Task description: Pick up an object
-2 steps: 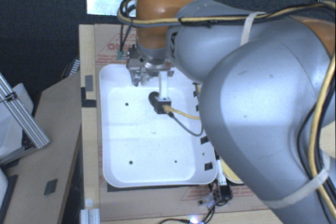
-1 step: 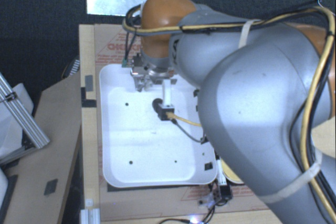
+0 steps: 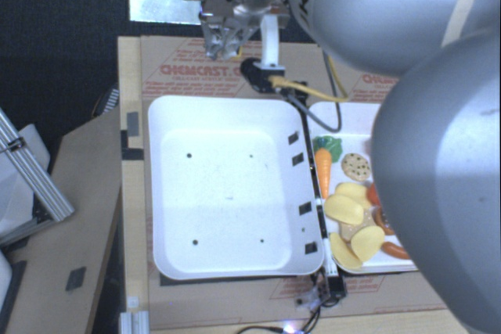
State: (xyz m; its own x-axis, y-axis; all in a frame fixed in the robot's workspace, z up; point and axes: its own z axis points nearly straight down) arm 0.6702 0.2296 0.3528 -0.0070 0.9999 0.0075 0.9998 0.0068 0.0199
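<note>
Hanging high over the far edge of the bench, the gripper (image 3: 225,39) sits beyond the left bin (image 3: 168,121), above the printed cardboard (image 3: 188,68) rather than above anything it could take. Its lower end is a grey blur, so how it is set cannot be told, and nothing can be made out in it. That height and offset look like a pose between tries rather than a reach.

Toy food is heaped in the right bin (image 3: 356,115), near the divider: a carrot (image 3: 322,166) lying lengthwise with a green piece (image 3: 329,144) at its top, a speckled cookie (image 3: 356,165) just beside it, and yellow pieces (image 3: 350,224) piled below, touching one another. A red-orange piece (image 3: 394,249) pokes out at the bottom. Any of these would serve as the object; the carrot lies most apart and looks easiest.

Much of the right bin is covered by the arm (image 3: 438,129), so what else lies there is unknown.
</note>
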